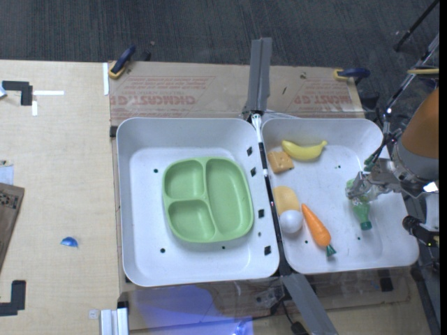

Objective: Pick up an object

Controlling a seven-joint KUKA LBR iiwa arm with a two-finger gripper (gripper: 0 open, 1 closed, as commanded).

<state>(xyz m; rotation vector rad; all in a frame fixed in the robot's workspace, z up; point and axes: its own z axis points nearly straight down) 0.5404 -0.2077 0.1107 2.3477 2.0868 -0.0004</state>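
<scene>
- We see two white bins side by side on the bench: the left bin (133,208) carries a green divided tray (207,199) near its middle; the right bin (391,257) carries the loose items.
- Along the right bin's left edge, from back to front: an orange-brown toast-like piece (280,160), a pale yellow block (286,199), and a white ball (290,221) touching that block's front end.
- A banana (304,149) lies near the back edge, just beside the toast piece. A carrot (318,229) lies at a slant near the front, its top end just beside the ball.
- The gripper (363,189) sits low over the right bin close to its right edge, above a small green object (364,217), possibly a bottle.
- We cannot tell how the fingers stand; the metal parts blur together, and nothing is visibly caught between them.
- Judgement: the step in hand is the descent and grasp on the green object, the nearest candidate.
- To do it well, we would centre the fingers across the object's narrow width, not along its length, and go fully down before closing.
- Risk: the object lies near the bin's right wall, so a finger could catch the wall or nudge the piece aside.
- We would lift straight up and confirm the piece rises with the fingers.
</scene>
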